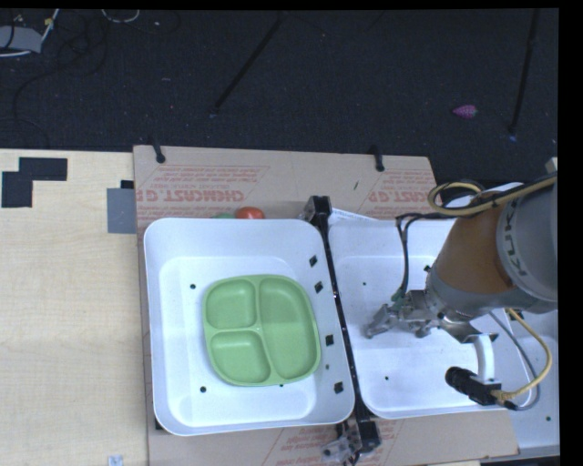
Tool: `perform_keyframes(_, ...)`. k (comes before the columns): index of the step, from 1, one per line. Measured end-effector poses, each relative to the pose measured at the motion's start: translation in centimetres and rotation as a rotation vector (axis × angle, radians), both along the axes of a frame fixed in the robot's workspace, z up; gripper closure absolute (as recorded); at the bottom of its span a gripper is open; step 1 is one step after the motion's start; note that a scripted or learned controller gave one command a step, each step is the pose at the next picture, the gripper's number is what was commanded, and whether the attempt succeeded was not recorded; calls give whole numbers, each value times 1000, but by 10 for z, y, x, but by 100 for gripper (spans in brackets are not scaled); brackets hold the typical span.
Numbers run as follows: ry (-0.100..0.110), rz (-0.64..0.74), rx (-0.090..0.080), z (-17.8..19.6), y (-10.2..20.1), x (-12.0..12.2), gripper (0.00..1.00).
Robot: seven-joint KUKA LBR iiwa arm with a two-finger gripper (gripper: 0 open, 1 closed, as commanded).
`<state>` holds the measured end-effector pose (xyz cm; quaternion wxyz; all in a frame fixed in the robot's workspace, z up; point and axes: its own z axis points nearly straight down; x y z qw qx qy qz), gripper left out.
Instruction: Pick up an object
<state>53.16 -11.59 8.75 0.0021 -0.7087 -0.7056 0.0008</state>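
Dark carpeted floor behind a pale wooden bench, cables trailing

Two white bins sit side by side on a cardboard sheet printed with red lettering — the left bin and the right bin meet at a black clamp strip. Behind the left bin's far rim lies a small red thing. The bench is pale wood, with black marks and a grey patch at its far-left part. Beyond — dark carpet, cables, a small purple thing.
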Motion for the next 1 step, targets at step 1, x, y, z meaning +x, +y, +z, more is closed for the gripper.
perform_keyframes(1,-2,-5,0,11,-1,1,100)
